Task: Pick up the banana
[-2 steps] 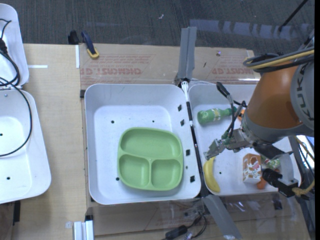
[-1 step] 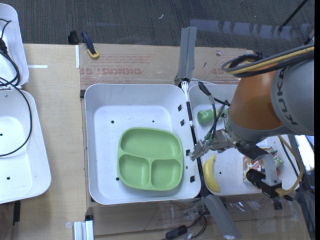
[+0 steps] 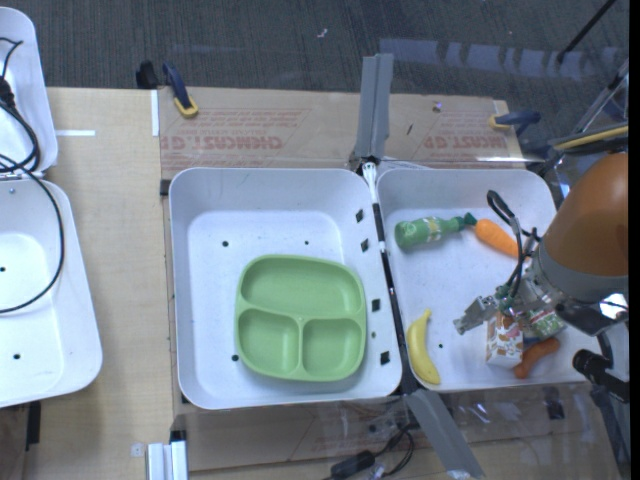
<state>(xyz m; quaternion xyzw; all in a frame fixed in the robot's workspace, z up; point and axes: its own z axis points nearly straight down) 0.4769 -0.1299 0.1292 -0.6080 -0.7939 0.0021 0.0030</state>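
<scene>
The yellow banana lies in the right bin, at its front left corner beside the dividing wall, pointing front to back. My gripper hangs low over the bin's front right part, about a banana's length to the right of the fruit and not touching it. The grey arm with its orange band reaches in from the right above it.
Under and beside the gripper lie a small white and red carton and an orange carrot. At the back of the bin are a green bottle and a second carrot. The left bin holds a green divided plate.
</scene>
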